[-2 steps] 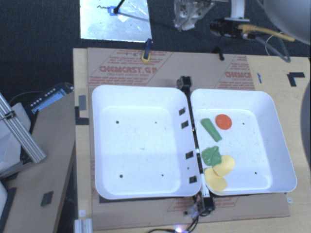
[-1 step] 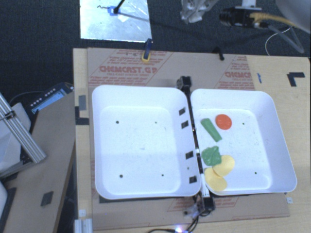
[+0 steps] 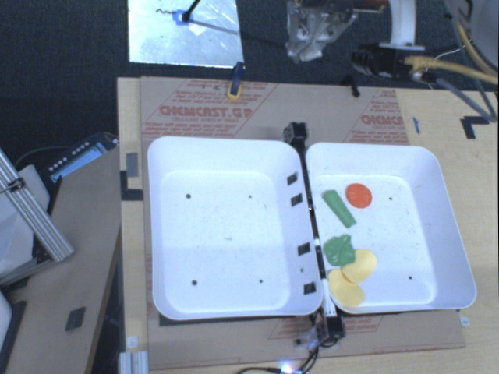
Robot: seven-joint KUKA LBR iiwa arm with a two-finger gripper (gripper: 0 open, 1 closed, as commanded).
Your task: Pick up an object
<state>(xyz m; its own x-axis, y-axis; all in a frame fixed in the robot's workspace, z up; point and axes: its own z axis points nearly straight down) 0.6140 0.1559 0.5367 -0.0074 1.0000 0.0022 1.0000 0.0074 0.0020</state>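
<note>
While the arm point(image 3: 405, 10) reached in from the right along the top of the camera view, its gripper point(image 3: 310, 28) hung above the dark floor beyond the far edge of the tabletop point(image 3: 257, 104), well apart from both bins. The gripper showed as a pale, blurred block pointing down, and I could not tell how it stood or whether it touched anything; nothing could be seen in it.

All the objects lay in the right bin point(image 3: 440, 209), gathered toward its left wall. A round red piece point(image 3: 359, 195) sat nearest the far side, and a long green piece point(image 3: 338, 208) lay at a slant just beside it, to its left. Nearer the camera, a darker green lump point(image 3: 339, 249) rested close to the wall, touching a yellow piece point(image 3: 360, 266) to its right. A second yellow piece point(image 3: 346, 289) lay against the first, close to the bin's near left corner.

The left bin point(image 3: 168, 209) stood side by side with the right one, the two joined along a dark strip with black clips point(image 3: 296, 201). On the floor at the upper left lay a shiny metal sheet point(image 3: 185, 20), and a yellow and blue clamp point(image 3: 235, 84) sat at the tabletop's far edge.
</note>
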